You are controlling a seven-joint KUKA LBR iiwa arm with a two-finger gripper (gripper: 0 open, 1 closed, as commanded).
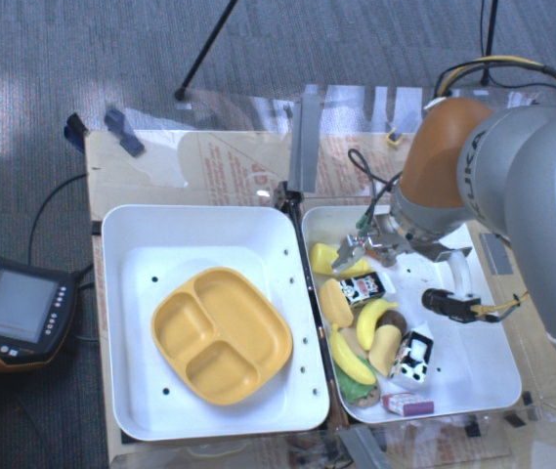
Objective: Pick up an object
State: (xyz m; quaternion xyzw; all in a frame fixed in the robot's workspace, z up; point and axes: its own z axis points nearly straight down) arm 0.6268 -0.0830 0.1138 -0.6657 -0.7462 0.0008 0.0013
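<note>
My gripper [367, 247] hangs low over the upper left part of the right bin [473, 360], under the orange-banded wrist. It is just right of a yellow lemon-like piece [323, 258] and just above a small black-and-white card [362, 287]. Whether it touches either one is unclear. Below lie a pale yellow oval piece [334, 303], two bananas [350, 358], a tan piece [385, 350], a cow-patterned box [414, 357] and a small pink box [406, 405].
The left bin [131, 242] holds a yellow divided plate [221, 335]. A black cylindrical part with a cable [450, 304] sticks out beside the wrist over the right bin. A control pendant [14, 311] sits off the bench at the left.
</note>
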